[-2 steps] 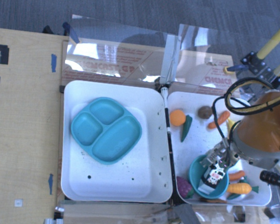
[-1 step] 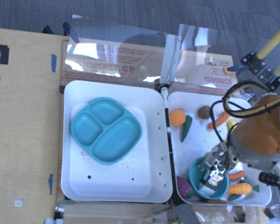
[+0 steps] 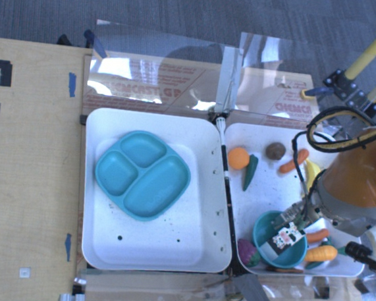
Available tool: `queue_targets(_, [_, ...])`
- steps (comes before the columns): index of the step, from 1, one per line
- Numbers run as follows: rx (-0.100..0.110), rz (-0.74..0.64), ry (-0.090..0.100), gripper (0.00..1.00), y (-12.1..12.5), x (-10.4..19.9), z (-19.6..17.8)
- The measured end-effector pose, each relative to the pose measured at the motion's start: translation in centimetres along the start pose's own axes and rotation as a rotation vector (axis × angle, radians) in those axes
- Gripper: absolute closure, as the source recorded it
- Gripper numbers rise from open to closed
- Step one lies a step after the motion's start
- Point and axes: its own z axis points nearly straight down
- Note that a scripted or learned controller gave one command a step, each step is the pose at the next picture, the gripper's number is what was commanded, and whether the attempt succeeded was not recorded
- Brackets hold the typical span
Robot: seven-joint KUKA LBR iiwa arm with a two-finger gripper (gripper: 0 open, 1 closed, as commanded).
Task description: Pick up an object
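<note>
My gripper (image 3: pixel 291 228) reaches down from the right into the right bin (image 3: pixel 263 193), over the rim of a teal bowl (image 3: pixel 266 243) at the bin's front. A small white and black piece sits inside the bowl just under the gripper. An orange carrot (image 3: pixel 322 253) lies right of the bowl, with another orange piece (image 3: pixel 318 234) above it. A purple item (image 3: pixel 247 253) lies against the bowl's left side. Farther back are an orange ball (image 3: pixel 238 158), a green pepper (image 3: pixel 249 173), a brown ball (image 3: pixel 275 150), a small carrot (image 3: pixel 293 161) and a yellow item (image 3: pixel 313 173) partly behind the arm.
The left bin (image 3: pixel 100 237) holds a blue divided plate (image 3: pixel 142 175). A clear plastic wall stands behind both bins. The arm's orange band (image 3: pixel 354 179) and black cables hang over the right bin's right side.
</note>
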Motion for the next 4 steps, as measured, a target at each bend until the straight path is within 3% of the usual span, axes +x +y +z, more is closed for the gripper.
queue_targets(1, [0.009,0.351,0.004,1.00,-0.8,-0.1,0.1])
queue_targets(2, [0.017,0.348,0.016,0.00,-0.9,0.4,0.6])
queue_targets(3, [0.026,0.421,0.029,0.00,6.5,-1.4,1.1])
queue_targets(4, [0.026,0.419,0.030,0.00,3.6,1.2,0.9])
